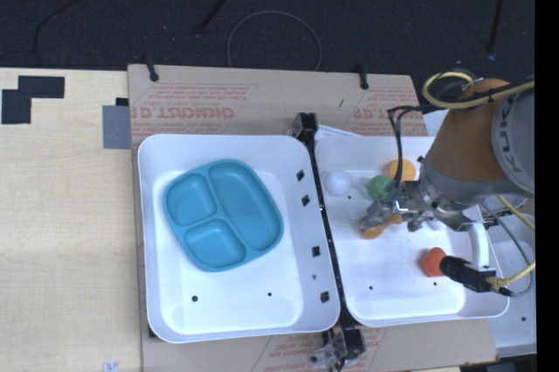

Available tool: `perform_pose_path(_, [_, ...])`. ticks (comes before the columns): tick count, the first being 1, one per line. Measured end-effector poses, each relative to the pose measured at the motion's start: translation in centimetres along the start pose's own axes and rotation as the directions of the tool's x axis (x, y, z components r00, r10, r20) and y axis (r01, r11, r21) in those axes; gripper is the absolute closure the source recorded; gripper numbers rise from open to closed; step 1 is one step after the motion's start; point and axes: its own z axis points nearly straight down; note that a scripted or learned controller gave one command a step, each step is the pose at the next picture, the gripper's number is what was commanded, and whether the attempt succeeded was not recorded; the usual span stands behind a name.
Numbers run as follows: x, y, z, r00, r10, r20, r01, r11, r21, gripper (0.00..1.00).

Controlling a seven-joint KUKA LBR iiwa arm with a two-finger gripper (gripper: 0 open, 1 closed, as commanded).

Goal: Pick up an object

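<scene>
The pincer (390,211) hangs low in the right bin (410,309), over a small orange piece (374,229) and just near of a green object (380,185); how far it is open, or whether it grips anything, cannot be told. A white ball (336,182) lies left of them, and a red-orange object (432,261) lies nearer and to the right. The left bin (175,309) holds a blue divided plate (224,213).

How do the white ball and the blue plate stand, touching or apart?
Apart. The camera view shows the blue plate in the left bin and the white ball in the right bin, with both rims between them.
</scene>
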Motion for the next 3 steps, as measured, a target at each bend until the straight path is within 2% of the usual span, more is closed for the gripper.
perform_pose_path(1, [0.1, 0.0, 5.0, 1.000, 0.001, 0.002, -0.001, 1.000, -0.006, 0.00])
perform_pose_path(2, [-0.1, 0.0, 3.8, 1.000, 0.007, 0.001, -0.007, 1.000, -0.006, 1.00])
perform_pose_path(3, [-1.0, -0.4, -1.0, 1.000, 0.005, 0.002, -0.005, 1.000, -0.009, 1.00])
